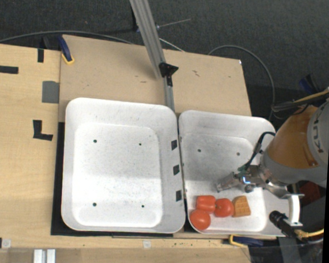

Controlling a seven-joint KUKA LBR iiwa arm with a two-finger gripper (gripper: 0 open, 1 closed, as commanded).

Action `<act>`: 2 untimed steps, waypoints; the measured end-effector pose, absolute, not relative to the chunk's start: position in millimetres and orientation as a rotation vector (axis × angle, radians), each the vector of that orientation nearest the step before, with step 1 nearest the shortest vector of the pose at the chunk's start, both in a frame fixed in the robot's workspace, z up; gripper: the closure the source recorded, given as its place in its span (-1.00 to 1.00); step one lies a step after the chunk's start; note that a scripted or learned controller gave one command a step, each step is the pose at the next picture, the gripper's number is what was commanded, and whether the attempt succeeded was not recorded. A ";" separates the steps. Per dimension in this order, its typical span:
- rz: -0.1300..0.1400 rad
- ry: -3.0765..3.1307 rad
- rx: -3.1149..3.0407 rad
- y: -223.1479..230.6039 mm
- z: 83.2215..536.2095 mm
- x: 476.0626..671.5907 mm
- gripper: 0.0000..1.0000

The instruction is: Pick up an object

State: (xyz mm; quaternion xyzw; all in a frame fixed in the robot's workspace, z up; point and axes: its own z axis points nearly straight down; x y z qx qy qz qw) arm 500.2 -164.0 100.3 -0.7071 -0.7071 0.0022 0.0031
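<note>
I am watching the arm [298, 149] reaching in over the right bin [221, 123] from its right side, and I am reading this as the approach step: nothing is lifted yet, and the gripper [228, 184] is hanging above the bin floor, just above the cluster of objects gathered along the near edge. I cannot tell from this slant whether the claw is apart or together, and I am seeing nothing between it. The candidates for picking are all sitting toward the near right part of that bin: a red piece [206, 202] and a second red piece [223, 207] touching each other, a rounder red object [200, 219] just below them against the near rim, and a tan block [241, 206] just beside the second red piece on its right. The left bin [73, 150] is showing just its speckled white floor. I am judging that the next move calls for shifting the gripper a little toward the near edge, centring it over one piece, and descending; since the pieces are crowding each other, I am expecting the tan block at the cluster's end to offer the cleanest grasp.
</note>
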 end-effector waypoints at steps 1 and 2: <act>0.004 -2.221 -2.217 -163.1 112.9 501.1 1.00; -0.003 -2.226 -2.223 -164.9 175.1 505.9 1.00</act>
